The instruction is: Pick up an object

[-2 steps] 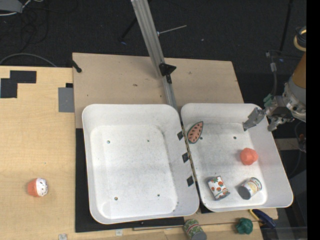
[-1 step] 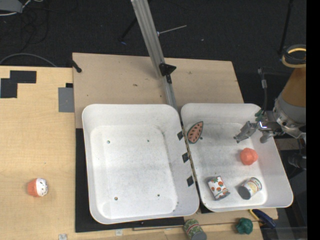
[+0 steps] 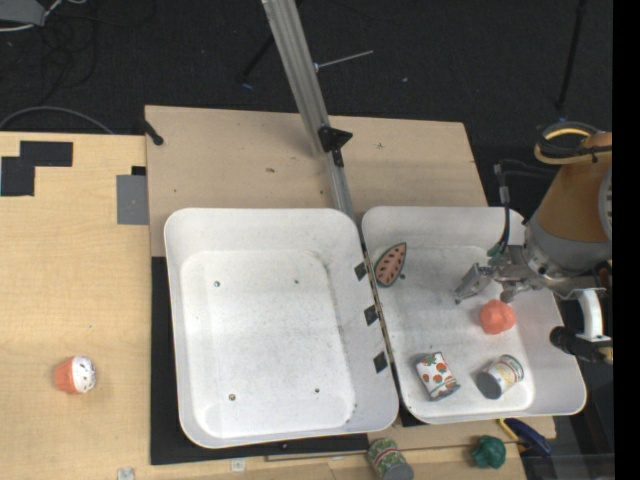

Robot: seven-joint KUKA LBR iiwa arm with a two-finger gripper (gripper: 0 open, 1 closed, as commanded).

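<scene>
The gripper (image 3: 497, 280) hangs over the right bin (image 3: 560, 393), its fingers spread wide with nothing between them. A red ball (image 3: 497, 317) lies just near of it, apart from the fingers. Nearer in this bin are a spotted box (image 3: 436, 376) and a can (image 3: 499, 376). A slice (image 3: 389, 263) leans on the bin's left wall.

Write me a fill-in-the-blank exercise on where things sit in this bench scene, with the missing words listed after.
1. The gripper hovers over the ____ bin in the camera view.
2. The ball just below the gripper is ____ in colour.
3. The tin can lies on its ____.
4. The small patterned box sits to the ____ of the tin can.

Missing words: right; red; side; left
</scene>
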